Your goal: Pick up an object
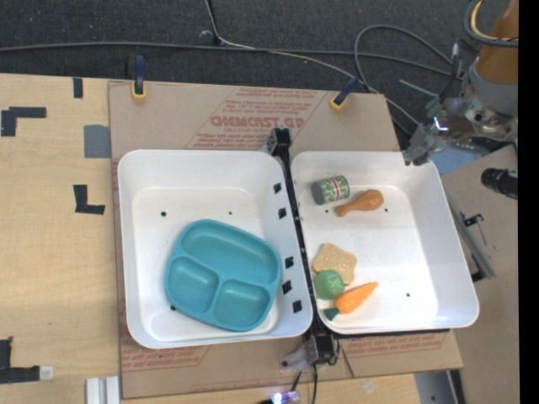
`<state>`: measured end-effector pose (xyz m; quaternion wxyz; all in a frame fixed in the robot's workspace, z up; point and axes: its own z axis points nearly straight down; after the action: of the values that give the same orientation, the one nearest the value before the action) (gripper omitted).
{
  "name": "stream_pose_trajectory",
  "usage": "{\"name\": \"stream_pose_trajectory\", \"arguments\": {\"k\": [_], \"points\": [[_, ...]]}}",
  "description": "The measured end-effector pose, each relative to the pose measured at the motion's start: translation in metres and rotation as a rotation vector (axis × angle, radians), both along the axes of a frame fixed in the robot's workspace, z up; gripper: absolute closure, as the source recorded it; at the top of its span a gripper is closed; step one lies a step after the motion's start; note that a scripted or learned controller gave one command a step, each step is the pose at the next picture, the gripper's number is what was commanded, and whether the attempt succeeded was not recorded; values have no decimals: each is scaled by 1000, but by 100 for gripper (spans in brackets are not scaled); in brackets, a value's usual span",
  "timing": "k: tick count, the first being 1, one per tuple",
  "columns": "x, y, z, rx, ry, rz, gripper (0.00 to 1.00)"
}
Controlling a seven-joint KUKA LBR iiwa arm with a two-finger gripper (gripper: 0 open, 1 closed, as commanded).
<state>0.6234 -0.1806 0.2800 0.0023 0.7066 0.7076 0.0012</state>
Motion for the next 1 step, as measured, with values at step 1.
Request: {"name": "stream_pose_trajectory", "arguments": {"k": [1], "points": [[-16, 55, -1, 2, 6, 3, 100]]}}
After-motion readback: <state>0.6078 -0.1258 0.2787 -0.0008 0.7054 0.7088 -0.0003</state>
